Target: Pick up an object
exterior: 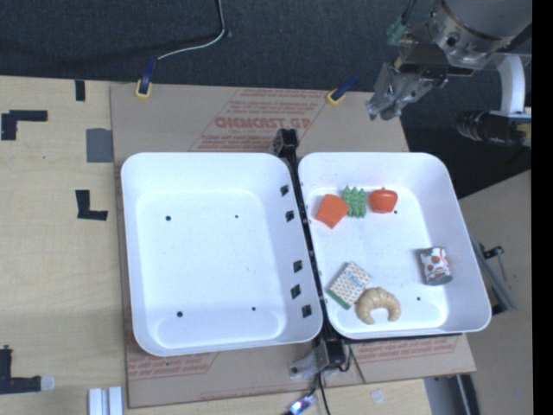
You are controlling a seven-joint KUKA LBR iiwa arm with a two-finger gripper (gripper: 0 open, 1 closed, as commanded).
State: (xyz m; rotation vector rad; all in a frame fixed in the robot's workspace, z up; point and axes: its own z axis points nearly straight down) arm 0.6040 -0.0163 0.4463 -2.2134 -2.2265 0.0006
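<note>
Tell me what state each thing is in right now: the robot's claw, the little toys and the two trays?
gripper: raised beyond the trays' far edge, nothing between its fingers.
orange block: lying in the right tray, tilted.
green piece: lying between block and tomato.
red tomato: resting.
small can: on its side.
croissant: lying flat.
patterned packet: flat, touching the croissant.
left tray: sitting level.

right bin [449, 188]: block [331, 210], leafy piece [354, 201], tomato [383, 201] in a row at back, touching or nearly | can [435, 265] near right wall | cracker [349, 284] front-left, croissant [378, 304] just beside it | left bin [138, 232] alongside | gripper [386, 100] above bench behind right bin
</note>
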